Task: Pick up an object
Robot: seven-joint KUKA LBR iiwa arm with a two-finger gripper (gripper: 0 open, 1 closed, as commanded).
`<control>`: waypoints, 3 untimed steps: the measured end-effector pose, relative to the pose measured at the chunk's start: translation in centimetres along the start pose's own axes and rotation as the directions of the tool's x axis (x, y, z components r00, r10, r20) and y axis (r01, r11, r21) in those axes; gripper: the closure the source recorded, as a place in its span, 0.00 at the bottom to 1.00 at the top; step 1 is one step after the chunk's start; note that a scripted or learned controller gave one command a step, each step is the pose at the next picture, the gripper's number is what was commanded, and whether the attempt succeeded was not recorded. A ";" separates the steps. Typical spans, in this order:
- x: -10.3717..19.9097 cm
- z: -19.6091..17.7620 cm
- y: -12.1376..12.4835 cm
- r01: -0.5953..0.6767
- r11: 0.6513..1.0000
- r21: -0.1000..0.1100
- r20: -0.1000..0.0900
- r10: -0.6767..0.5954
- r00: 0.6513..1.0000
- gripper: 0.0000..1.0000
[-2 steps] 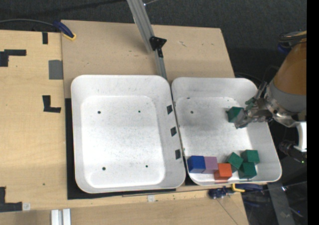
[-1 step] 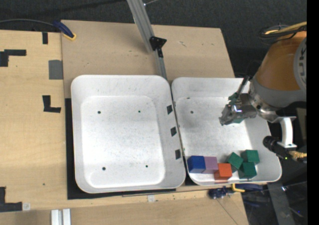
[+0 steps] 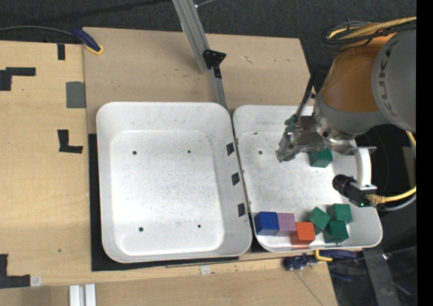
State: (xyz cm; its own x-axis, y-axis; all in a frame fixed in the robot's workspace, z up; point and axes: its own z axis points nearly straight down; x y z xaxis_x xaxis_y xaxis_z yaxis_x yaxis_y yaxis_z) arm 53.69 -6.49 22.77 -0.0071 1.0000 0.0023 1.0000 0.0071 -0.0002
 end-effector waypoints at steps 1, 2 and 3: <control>6.0 0.7 1.4 0.001 1.000 0.002 0.001 -0.001 1.000 1.00; 10.9 1.5 2.2 -0.001 1.000 0.002 0.001 0.001 1.000 1.00; 16.3 2.0 3.0 0.000 1.000 0.002 0.001 0.000 1.000 1.00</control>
